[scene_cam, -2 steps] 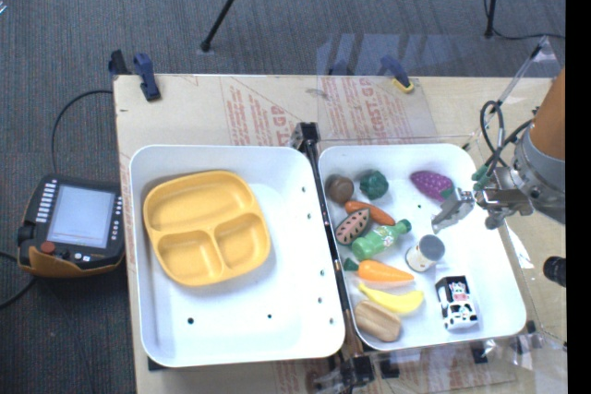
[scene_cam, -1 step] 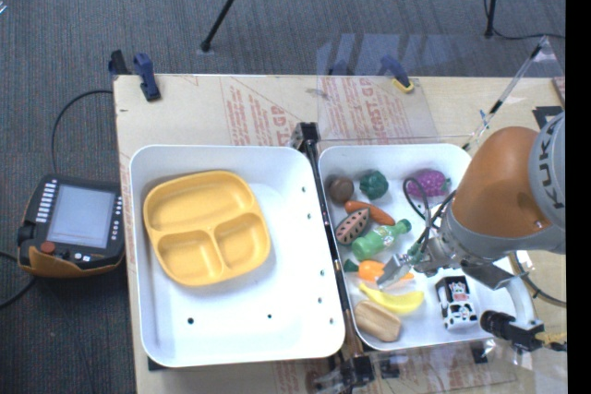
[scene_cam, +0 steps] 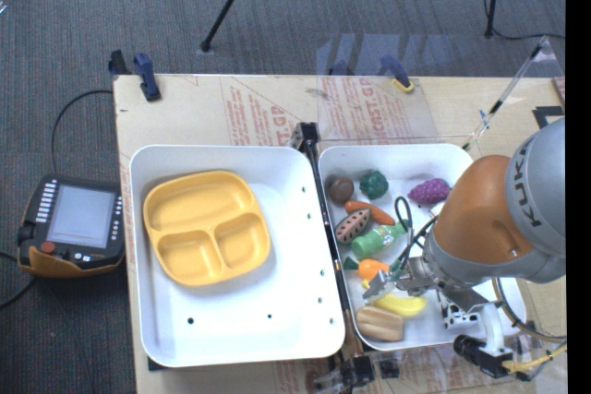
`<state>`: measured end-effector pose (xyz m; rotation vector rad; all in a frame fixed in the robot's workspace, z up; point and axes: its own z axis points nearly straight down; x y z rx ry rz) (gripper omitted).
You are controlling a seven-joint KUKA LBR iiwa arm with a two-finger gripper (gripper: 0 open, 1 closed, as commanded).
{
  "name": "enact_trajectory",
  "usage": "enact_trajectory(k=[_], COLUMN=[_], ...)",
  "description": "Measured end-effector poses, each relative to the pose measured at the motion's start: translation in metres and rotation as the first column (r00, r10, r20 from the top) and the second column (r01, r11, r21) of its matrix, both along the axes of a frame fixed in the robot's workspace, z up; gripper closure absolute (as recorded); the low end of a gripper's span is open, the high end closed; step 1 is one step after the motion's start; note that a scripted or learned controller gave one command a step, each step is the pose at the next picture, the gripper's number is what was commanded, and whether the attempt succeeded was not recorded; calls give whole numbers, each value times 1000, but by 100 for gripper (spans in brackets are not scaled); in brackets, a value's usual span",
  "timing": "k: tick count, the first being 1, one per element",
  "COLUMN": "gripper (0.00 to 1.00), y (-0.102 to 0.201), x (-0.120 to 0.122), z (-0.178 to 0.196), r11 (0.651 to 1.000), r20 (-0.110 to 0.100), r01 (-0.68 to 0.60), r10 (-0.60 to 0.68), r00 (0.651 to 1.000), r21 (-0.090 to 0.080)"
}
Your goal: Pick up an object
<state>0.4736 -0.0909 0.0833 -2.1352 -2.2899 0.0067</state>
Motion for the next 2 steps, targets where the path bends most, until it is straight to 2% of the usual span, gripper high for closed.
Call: enact_trajectory(k=[1,2], gripper=[100,100], y=[-2,94], x=[0,76], z=[7,105], r11=[1000,998], r20=[-4,12], r01=[12,70], r10=[-12,-70], r00=[1000,997], r21=[2,0])
